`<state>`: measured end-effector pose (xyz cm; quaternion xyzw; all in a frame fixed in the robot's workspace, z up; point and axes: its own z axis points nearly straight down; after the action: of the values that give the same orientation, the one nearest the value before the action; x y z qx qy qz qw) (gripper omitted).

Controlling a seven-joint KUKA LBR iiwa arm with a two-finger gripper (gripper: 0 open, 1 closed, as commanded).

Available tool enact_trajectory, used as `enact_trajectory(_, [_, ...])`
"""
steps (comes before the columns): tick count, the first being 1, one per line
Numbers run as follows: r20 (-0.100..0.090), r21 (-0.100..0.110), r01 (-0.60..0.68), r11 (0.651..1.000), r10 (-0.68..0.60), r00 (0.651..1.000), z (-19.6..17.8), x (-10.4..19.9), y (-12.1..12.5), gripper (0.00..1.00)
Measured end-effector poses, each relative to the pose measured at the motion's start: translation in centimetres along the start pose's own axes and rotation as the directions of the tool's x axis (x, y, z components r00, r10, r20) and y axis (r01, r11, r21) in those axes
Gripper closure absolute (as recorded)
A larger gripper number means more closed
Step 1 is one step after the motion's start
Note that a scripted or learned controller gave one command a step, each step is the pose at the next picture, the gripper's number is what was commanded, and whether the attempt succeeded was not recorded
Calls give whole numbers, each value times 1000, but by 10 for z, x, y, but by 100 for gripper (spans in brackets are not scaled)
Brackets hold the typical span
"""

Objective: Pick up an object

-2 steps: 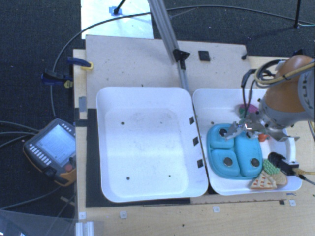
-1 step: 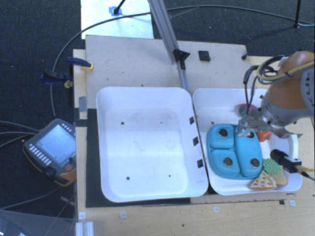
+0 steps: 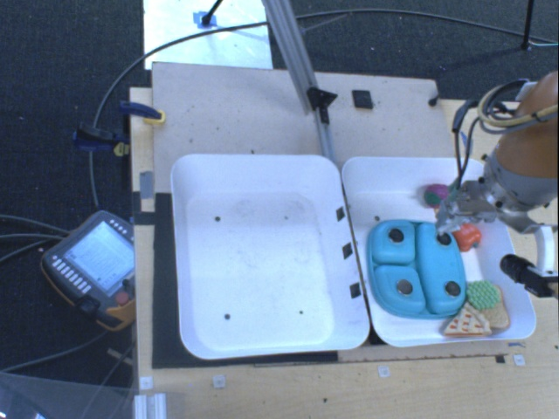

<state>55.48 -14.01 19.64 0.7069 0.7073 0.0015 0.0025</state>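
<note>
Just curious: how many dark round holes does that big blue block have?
4 on the blue block: two on its left half, far and near, two on its right; the hand sits at the far-right hole and may hide more.

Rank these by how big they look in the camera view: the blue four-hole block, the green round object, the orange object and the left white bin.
1. left white bin
2. blue four-hole block
3. green round object
4. orange object, partly hidden by the gripper, so its place against the green one is unsure.
</note>
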Motion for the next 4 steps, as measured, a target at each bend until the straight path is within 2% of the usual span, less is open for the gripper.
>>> enact_trajectory(1, [-1,1,4,1000,-4,1000,-31,0,2,100])
enact_trajectory(2, [-4,4,11,1000,-11,1000,-33,63,-3,100])
enact_trajectory(4, [-4,4,11,1000,-11,1000,-28,163,-11,100])
